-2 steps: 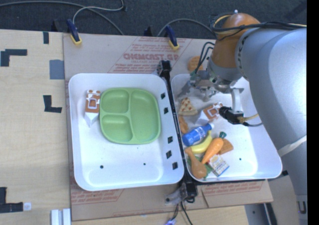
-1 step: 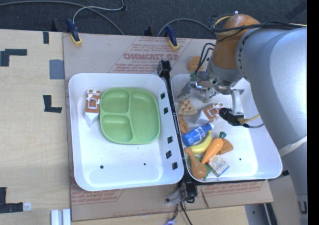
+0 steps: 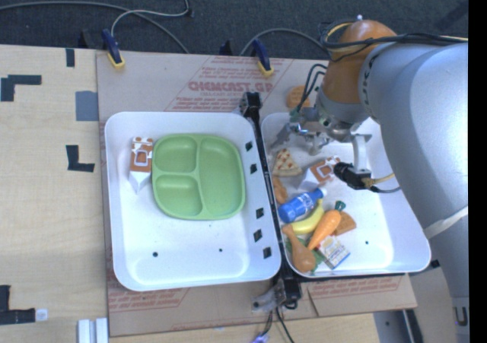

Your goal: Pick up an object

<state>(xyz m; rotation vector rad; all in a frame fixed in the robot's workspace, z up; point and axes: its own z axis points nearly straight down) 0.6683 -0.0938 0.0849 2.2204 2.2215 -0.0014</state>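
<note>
A carrot (image 3: 324, 229) and banana (image 3: 304, 223) lie by the right bin's (image 3: 396, 246) near edge; a green plate (image 3: 199, 176) fills the left bin (image 3: 125, 250). The gripper (image 3: 310, 130) hangs at the right bin's far edge; I cannot tell how its fingers stand.

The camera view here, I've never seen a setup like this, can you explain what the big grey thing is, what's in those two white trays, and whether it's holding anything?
The big grey thing is a robot arm with an orange band, reaching in from the right. The picture comes from one camera fixed above the bench, looking down at a slant.

The two white trays are shallow bins side by side. The left bin has a green divided plate and, beside it, a small orange and white carton. The right bin holds a pile of toy food: a blue bottle, a banana, a carrot, a waffle piece and more.

The arm's gripper is low over the far end of the right bin. From this angle I can't tell whether it holds anything.
</note>
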